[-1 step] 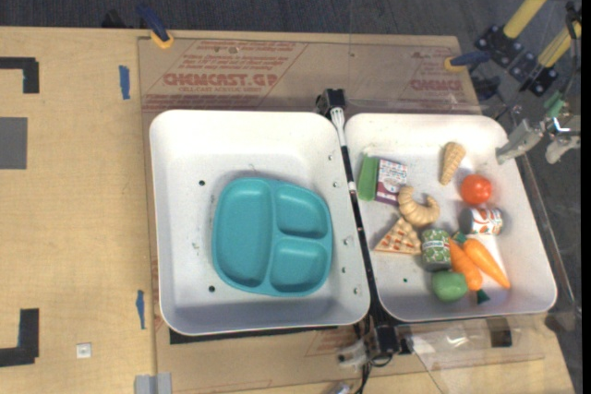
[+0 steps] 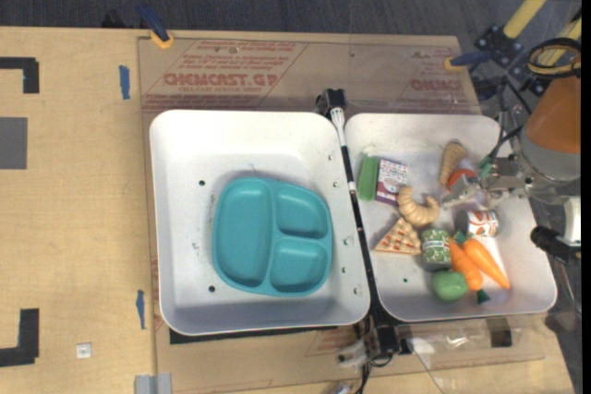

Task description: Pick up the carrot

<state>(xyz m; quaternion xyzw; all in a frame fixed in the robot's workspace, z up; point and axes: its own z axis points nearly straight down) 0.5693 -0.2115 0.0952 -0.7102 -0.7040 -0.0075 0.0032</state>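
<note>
We see the carrot (image 2: 480, 261) low in the right bin (image 2: 536, 295), beside a green ball (image 2: 450, 286) | gripper (image 2: 473, 185) hovers above the bin's toys | we cannot tell its finger state | teal divided plate (image 2: 273, 235) in left bin (image 2: 175, 226)

A teal divided plate (image 2: 272, 237) lies in the left white bin (image 2: 175, 152). In the right white bin (image 2: 369, 136), a croissant (image 2: 417, 208) sits centrally, with a green block (image 2: 368, 177) at ten o'clock, a pizza slice (image 2: 397, 238) at seven and a green ball (image 2: 450, 286) at five.
</note>
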